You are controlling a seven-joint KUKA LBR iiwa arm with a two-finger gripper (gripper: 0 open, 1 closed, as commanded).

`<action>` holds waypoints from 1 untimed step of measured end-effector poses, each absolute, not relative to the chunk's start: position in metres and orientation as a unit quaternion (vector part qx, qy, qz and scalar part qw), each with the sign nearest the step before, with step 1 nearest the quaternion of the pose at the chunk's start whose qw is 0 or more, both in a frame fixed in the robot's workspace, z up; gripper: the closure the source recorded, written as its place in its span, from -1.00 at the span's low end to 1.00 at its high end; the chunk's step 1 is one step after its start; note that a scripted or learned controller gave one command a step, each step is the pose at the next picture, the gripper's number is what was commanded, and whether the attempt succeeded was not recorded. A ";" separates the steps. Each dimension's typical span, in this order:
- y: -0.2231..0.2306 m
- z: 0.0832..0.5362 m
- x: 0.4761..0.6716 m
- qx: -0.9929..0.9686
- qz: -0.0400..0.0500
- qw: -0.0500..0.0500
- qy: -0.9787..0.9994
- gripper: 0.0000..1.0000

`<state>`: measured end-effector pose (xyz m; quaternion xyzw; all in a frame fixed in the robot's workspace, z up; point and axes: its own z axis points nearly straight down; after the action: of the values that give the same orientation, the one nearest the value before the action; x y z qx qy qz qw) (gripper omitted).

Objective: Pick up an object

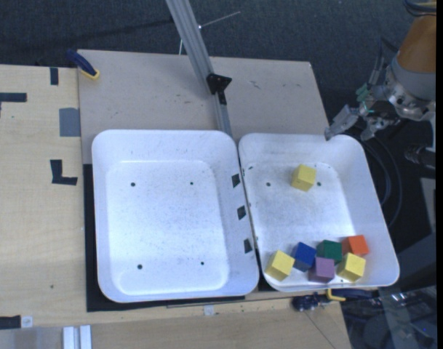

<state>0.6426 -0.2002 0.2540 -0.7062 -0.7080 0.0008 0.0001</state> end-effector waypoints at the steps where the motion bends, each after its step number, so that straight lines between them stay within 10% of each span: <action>1: -0.200 0.254 0.642 -0.706 0.001 0.000 -0.708 -1.00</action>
<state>0.6425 -0.2004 0.2540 -0.7062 -0.7080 0.0013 0.0001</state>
